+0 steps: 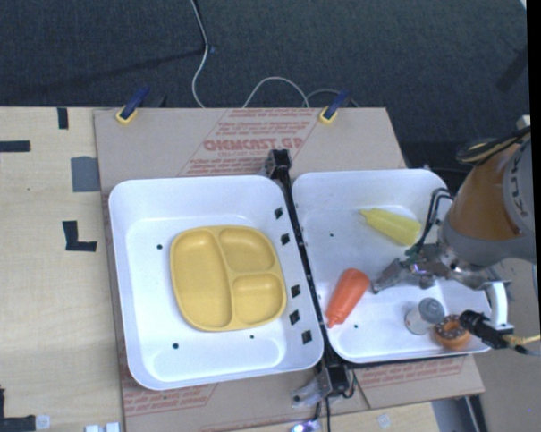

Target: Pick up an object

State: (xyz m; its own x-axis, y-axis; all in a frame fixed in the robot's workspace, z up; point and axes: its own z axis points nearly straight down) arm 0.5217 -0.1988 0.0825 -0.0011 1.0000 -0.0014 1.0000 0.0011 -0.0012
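1. Camera view, layout: two white bins sit side by side on a cardboard sheet. The left bin (138, 261) holds a yellow divided plate (227, 277). The right bin (341, 194) holds a carrot (346, 295), a yellow corn cob (392, 223), a small grey cup (424, 314) and a small orange-and-brown item (451, 331) by the near right corner.

2. Camera view, arm: the arm (490, 214) enters from the right. The gripper (385, 277) sits low over the right bin, its tip pointing left toward the carrot.

3. Finger state: the fingers are dark and small against the wrist body. Whether they are spread or closed cannot be told. Nothing is visible between them.

4. Target position: the carrot lies at a slant near the divider, thick end up-right, just beside the gripper tip. It appears to be the nearest candidate.

5. Recommended approach: centre over the carrot's thick middle, turn the fingers across its long axis, and descend until they straddle it.

6. Caution: the rounded, tapered body probably rolls or squirts out if gripped near the narrow end. Keep clear of the divider wall.
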